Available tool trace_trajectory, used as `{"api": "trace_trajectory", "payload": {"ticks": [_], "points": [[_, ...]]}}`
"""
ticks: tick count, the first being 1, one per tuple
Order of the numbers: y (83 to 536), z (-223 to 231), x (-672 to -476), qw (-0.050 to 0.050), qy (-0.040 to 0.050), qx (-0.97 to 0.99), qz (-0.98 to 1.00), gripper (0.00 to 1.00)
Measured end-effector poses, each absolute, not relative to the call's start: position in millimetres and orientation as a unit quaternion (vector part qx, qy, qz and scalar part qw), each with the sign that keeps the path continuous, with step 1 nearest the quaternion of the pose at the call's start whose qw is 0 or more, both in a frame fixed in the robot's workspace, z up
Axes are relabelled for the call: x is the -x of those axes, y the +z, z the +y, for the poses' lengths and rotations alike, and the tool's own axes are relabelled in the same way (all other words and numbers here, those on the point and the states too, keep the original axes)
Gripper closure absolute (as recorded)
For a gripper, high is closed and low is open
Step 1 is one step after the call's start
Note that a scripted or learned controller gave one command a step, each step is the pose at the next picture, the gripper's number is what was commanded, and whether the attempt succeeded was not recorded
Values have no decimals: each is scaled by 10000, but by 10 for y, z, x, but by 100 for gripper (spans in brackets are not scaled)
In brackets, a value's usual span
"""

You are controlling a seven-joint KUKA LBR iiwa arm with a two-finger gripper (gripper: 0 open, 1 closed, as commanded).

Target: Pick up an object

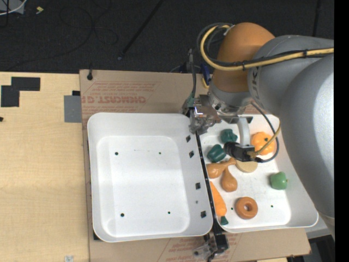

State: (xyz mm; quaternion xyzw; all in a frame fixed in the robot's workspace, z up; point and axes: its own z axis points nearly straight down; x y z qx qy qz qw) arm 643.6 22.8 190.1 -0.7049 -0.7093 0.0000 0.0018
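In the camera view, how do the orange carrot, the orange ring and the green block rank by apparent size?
Orange carrot and orange ring: too alike to rank; carrot longer, ring wider.
Green block: smallest.

Red block lettering runs upside down on the cardboard sheet (pixel 136 94), at 12 o'clock from the left bin (pixel 92 162); the words are too blurred to read.

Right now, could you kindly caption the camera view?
Gripper poised at the right bin's edge; carrot, doughnut and green block lie inside.
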Motion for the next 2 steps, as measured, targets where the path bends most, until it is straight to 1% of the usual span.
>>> {"api": "trace_trajectory", "payload": {"ticks": [1,2], "points": [[3150,335,-6453,-33,-41,7060,-7082,100],[2719,36,-6433,14,25,7078,-7064,100]]}}
